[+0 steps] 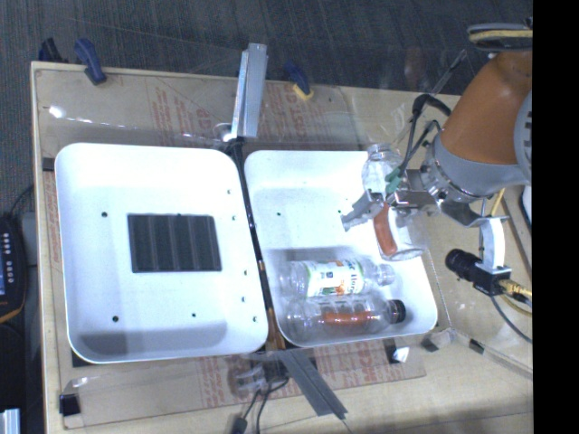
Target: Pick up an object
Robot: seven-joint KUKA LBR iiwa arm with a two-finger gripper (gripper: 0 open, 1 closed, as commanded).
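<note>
A clear bottle with a reddish-orange lower part (pixel 384 208) hangs tilted over the right bin's (pixel 271 242) right edge, its cap end up by the far right corner, and appears grasped between the jaws of the gripper (pixel 391 197), though the fingers are hard to make out. Two more clear bottles lie in that bin's near right corner: one with a white-and-green label (pixel 336 278), one with a dark cap (pixel 348 315) just beside it. The left bin (pixel 81 242) holds a dark ribbed panel (pixel 174 242).

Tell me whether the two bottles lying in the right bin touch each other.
Touching. The camera view shows the labelled bottle lying right against the dark-capped bottle, side by side, with no gap between them.
</note>
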